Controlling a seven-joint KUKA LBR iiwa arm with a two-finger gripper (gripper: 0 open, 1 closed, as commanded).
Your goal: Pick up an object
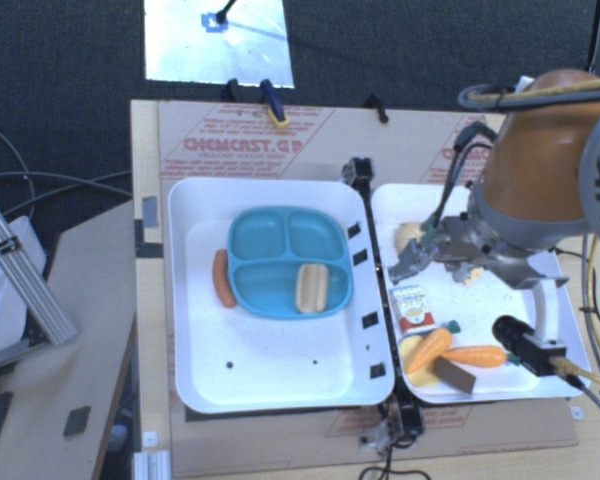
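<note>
Two white bins sit side by side on the table. The left bin [195, 368] carries a blue plate [280, 243] with three compartments; a bun [312, 288] lies in its lower right compartment, and a sausage [223, 278] rests on the bin floor just beside the plate's left edge. The right bin [540, 383] holds the candidates for picking: a pale round item [408, 234] near the top left, a small packet [413, 308] below it, two carrots [427, 351] [475, 356] and a brown block [453, 375] at the near edge.

The arm [545, 158] reaches in over the right bin, and the gripper [412, 260] hangs low between the pale item and the packet, close to both. Nothing is visible in its grasp; whether the fingers are spread or closed cannot be told from this angle.

Step in hand, as judged: the approach, with no object lifted yet. The pale item or the packet looks the likeliest target, though which one is uncertain. The next move calls for centring over a single item, descending to the bin floor, closing on it and lifting clear. The packet lies flat and may be hard to pinch.
</note>
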